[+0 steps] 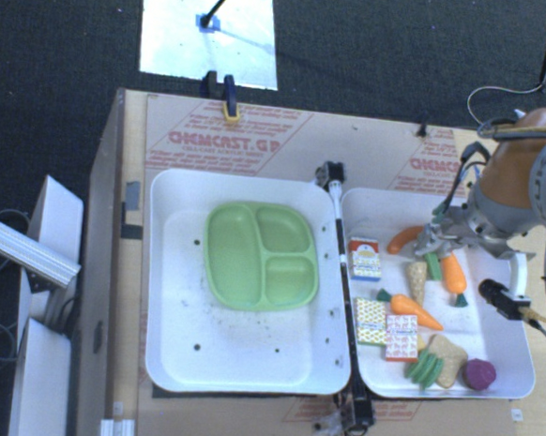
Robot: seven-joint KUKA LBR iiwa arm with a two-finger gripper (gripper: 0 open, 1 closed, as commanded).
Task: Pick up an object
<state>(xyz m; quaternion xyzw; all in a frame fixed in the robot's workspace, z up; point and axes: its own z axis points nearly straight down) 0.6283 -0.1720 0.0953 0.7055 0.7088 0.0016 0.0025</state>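
Orange carrots point(452, 273) crowd the claw point(431, 245) near the right bin point(524, 373) rim.

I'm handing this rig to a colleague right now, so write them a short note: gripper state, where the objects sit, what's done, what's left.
Gripper: low in the right bin, over the upper toys; fingers not readable from here, nothing seen held.
Objects: all in the right bin. Two carrots and an orange piece near the gripper; small box, two patterned squares, green beans, bread slice, purple ball.
Left bin: holds a green divided plate.
Done: arm is in position over the toys.
Left: grasp one object and lift it.
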